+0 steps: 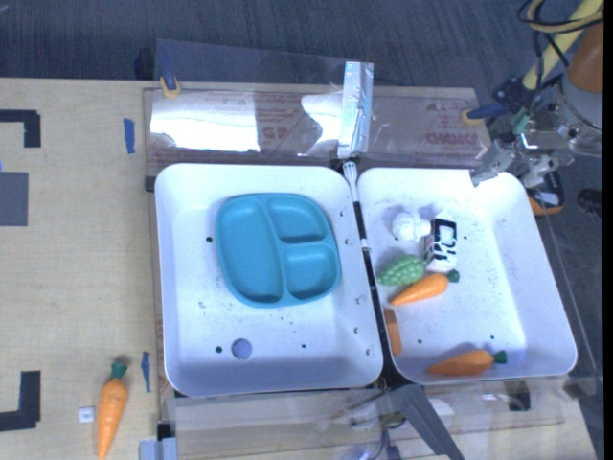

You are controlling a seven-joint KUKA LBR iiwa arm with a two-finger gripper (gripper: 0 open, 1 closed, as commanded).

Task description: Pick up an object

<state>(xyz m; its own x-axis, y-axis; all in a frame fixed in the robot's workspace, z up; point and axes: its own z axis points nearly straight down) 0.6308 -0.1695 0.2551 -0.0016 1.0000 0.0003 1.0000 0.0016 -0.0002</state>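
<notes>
Two orange carrots (420, 289), green tops, right bin (536, 286).

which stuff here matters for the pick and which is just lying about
For the pick:
- pincer
- right bin
- carrot by the green piece
- carrot at the near rim
- green piece
- white lump

Lying about:
- blue tray
- left bin
- carrot on the bench
</notes>
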